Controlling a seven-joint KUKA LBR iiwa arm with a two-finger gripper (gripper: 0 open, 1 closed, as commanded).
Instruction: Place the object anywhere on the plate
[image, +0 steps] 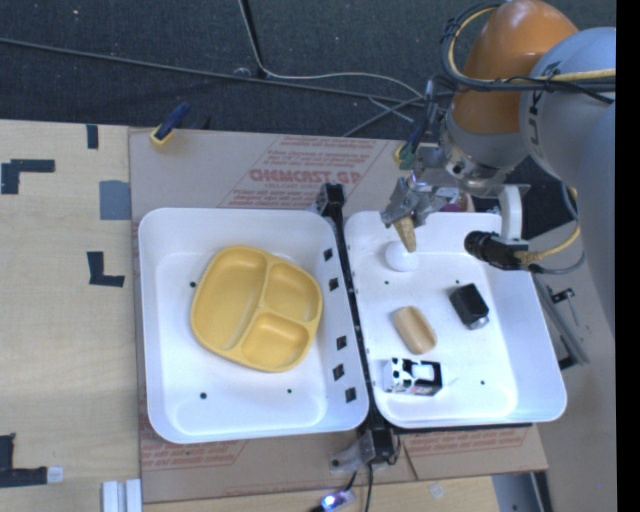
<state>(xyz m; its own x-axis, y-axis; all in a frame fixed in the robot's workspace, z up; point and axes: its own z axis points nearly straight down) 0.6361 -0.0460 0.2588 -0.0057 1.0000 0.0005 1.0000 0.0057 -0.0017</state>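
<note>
The tool (407, 235) hangs just above a white ball (399, 257); its grip I cannot tell. A round ball could roll off before reaching the plate (256, 308).

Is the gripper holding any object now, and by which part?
Nothing is held. The gripper hangs just above the small white ball in the right bin.

The arm (540, 80), entering at two o'clock, is cut off by the top and right edges. Its gripper (407, 232) partly covers a small white object (399, 258); finger spacing cannot be told. The black-and-white item (414, 376) at five o'clock is too small to identify.
</note>
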